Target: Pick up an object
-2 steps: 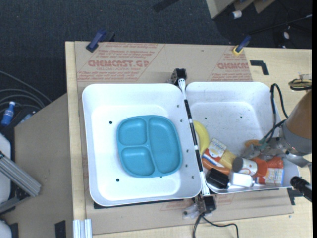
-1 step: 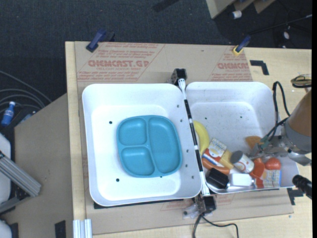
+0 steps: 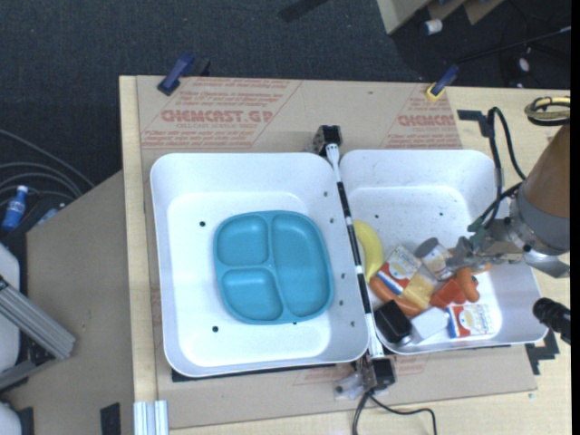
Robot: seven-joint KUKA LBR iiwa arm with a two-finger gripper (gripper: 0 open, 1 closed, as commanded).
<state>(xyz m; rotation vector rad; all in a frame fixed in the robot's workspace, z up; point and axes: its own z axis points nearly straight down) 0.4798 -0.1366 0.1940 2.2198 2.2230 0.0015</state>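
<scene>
Below us we see a dark carpeted floor (image 3: 136, 25) around a pale wooden worktop (image 3: 136, 243), topped by a brown sheet printed with red lettering. Two shallow white bins sit side by side on it. Our left bin (image 3: 181, 333) carries a blue divided plate (image 3: 272, 267) lying flat near its middle. Our right bin (image 3: 408, 175) holds a heap of small things toward its near side: a yellow banana (image 3: 367, 246) along the dividing wall, a white carton with red print (image 3: 473, 318), an orange toy (image 3: 455, 290), an orange packet (image 3: 391, 285) and a black block (image 3: 393, 322), all crowded together and touching. Our grey arm (image 3: 548, 198) reaches in from the right, and its end effector (image 3: 462, 254) sits low over the heap, just above the orange toy. We cannot tell how far it is open, or whether it grips anything.
</scene>
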